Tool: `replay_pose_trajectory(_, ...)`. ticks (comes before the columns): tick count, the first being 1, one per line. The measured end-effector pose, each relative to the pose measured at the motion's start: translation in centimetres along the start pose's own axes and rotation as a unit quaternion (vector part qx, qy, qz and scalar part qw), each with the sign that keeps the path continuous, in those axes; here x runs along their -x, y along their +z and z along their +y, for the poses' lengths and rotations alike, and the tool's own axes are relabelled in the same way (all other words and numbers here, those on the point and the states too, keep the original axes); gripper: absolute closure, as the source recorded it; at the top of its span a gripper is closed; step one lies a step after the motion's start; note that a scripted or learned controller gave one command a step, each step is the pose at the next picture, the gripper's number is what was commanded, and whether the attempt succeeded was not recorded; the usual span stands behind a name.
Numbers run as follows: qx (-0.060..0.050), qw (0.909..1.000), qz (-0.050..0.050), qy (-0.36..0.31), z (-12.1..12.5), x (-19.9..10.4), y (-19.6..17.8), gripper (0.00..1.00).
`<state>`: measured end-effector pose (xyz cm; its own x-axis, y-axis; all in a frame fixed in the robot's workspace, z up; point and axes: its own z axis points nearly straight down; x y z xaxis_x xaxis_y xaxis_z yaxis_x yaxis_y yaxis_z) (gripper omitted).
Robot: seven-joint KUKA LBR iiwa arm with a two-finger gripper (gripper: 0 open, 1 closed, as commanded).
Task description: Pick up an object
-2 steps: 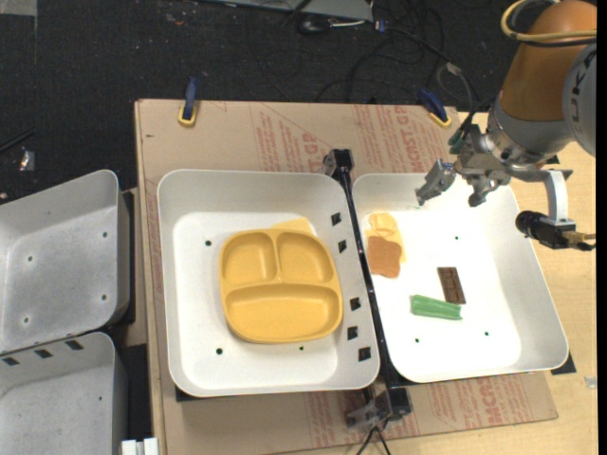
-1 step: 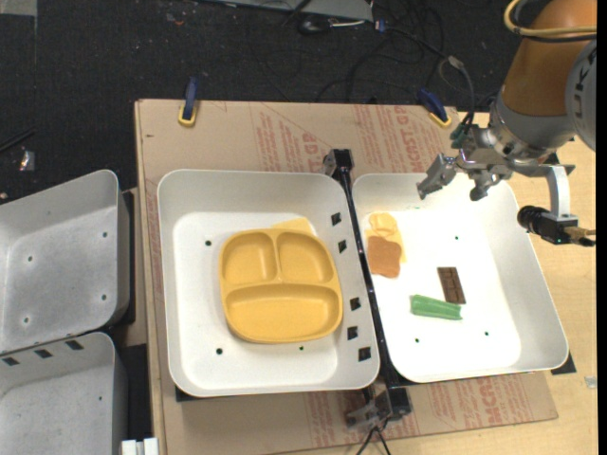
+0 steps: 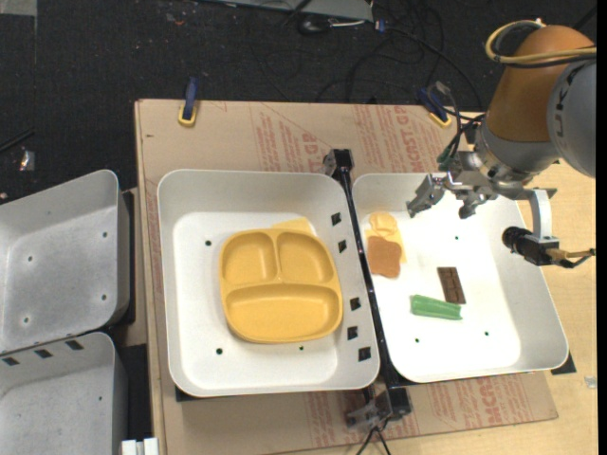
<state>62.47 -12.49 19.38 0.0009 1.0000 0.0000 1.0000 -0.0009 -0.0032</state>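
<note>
The right bin (image 3: pixel 531 344) holds a pale yellow piece (image 3: pixel 382 224) touching a tan brown piece (image 3: pixel 384 255) at its left side. A dark brown bar (image 3: pixel 450 284) lies near the middle, with a green pod (image 3: pixel 435 307) just below it. My gripper (image 3: pixel 444 197) hangs over the bin's far part, up and right of the yellow piece. Its two fingers are spread apart with nothing between them.
The left bin (image 3: pixel 185 216) holds a yellow divided tray (image 3: pixel 281 285). A black divider (image 3: pixel 356 254) with clips runs between the bins. Grey lids (image 3: pixel 57 245) lie off the bench at the left. Blue clamps (image 3: pixel 189 102) grip the cardboard's far edge.
</note>
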Motion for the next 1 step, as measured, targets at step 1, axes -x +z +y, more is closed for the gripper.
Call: replay_pose_trajectory(1, -0.001, 1.0000, 0.000, 0.000, -0.46, 0.14, 4.42, 0.00)
